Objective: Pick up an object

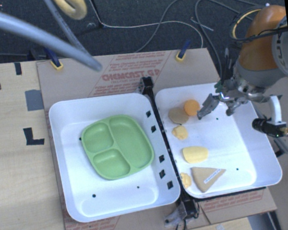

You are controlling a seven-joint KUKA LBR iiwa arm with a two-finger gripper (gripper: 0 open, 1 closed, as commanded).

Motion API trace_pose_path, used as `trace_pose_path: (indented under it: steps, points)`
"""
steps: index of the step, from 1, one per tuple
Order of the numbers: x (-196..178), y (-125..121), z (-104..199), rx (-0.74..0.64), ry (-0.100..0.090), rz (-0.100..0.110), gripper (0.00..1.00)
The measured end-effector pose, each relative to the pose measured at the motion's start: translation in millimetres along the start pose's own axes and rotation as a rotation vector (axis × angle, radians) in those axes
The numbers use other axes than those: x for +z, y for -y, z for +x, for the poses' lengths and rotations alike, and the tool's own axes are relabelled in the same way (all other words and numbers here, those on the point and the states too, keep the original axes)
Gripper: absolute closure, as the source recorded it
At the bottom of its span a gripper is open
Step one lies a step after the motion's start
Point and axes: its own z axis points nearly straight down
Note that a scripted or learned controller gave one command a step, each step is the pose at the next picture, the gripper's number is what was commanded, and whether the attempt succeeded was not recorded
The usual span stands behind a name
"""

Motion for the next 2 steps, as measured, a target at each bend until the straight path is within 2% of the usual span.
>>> trace_pose_path:
  steps: [1, 2]
  points:
    - [52.5, 5.6, -8.5, 0.000, 0.000, -0.002, 0.00]
    - [109.3, 14.1, -1.3, -0.001, -0.001, 0.000, 0.00]
